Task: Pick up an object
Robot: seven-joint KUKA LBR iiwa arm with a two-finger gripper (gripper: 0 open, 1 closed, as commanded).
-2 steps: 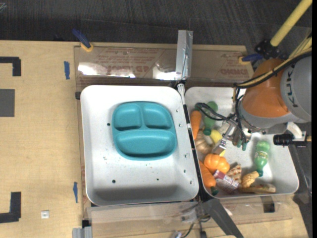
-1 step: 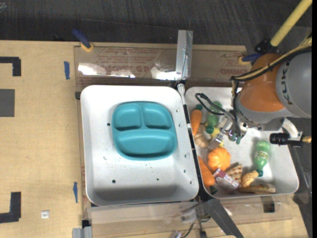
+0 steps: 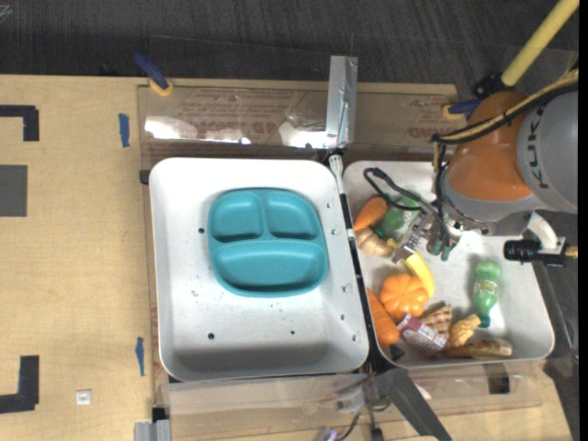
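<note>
Camera view is showing the gripper [image 3: 424, 238] hovering just above the small orange plastic pumpkin [image 3: 406, 294], apparently lining up a grasp; I cannot tell its opening

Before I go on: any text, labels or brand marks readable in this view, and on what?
"KU": dark letters on the grey arm at the right edge, cut off by the frame.
Reddish print on the clear plastic sheet behind the bins: too faint and blurred to read.
Print on the snack wrapper in the right bin: too small to read.
The teal divided plate in the left bin: no markings seen.
</note>
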